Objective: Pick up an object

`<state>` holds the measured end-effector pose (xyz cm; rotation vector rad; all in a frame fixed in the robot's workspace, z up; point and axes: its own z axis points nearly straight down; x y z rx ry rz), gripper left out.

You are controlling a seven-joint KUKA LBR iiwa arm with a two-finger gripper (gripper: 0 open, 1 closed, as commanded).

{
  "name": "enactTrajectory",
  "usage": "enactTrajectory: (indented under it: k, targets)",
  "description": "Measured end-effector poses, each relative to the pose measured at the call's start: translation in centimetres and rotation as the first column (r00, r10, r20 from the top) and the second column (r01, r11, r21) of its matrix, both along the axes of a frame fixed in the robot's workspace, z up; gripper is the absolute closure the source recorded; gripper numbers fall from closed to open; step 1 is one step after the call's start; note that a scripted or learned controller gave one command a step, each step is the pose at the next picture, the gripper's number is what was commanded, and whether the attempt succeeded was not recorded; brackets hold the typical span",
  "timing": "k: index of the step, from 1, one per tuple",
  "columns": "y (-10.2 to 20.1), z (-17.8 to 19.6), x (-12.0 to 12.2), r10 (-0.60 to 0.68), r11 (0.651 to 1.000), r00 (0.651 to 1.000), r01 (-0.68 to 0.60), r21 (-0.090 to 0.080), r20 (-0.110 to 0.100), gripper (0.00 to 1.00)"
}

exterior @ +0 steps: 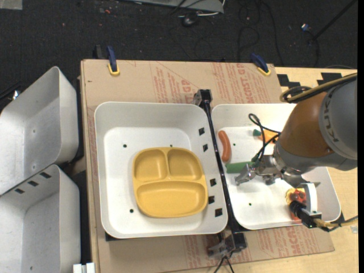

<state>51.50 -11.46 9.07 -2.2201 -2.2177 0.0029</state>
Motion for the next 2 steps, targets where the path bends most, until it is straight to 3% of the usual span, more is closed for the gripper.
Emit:
enactTrajectory:
  k: [1,2]
  targets:
    - [0.0,1.1,0.1,-0.002,1.0,1.0,0.002,-0.001,0.003,1.0]
    - [0.6,5.6,0.5,0.004,1.0,1.0,-0.004,-0.002,0.008,1.0]
